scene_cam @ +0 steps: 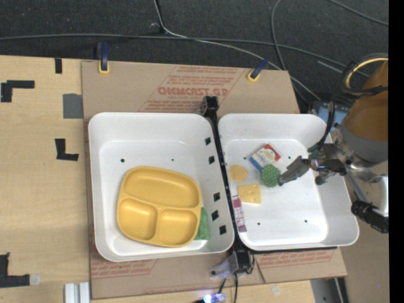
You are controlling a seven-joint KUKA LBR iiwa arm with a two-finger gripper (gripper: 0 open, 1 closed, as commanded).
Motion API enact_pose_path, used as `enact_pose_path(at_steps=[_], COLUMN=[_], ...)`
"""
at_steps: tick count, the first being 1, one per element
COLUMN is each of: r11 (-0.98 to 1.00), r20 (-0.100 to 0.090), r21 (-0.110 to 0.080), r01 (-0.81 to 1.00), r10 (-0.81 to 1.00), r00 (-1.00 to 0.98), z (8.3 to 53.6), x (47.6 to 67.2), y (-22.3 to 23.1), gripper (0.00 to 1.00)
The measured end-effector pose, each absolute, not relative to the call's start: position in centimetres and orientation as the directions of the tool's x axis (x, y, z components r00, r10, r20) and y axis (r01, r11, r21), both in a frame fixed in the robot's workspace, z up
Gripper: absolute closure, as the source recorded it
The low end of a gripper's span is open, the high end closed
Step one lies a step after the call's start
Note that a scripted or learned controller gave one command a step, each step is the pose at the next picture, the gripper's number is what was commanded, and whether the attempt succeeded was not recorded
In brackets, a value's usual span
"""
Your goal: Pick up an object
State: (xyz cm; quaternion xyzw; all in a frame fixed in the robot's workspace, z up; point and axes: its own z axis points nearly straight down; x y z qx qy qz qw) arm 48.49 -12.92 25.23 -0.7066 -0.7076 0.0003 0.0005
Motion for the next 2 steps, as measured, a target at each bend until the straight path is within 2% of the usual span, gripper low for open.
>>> enact_pose_path(at_steps=[2], r11=[0.001], r20=[0.001], r21=[-0.007], r01=[1.0], r10=[1.0], r00=[-0.001], z=[14.0], x=[49.2], y=[-12.6], gripper=[0.0])
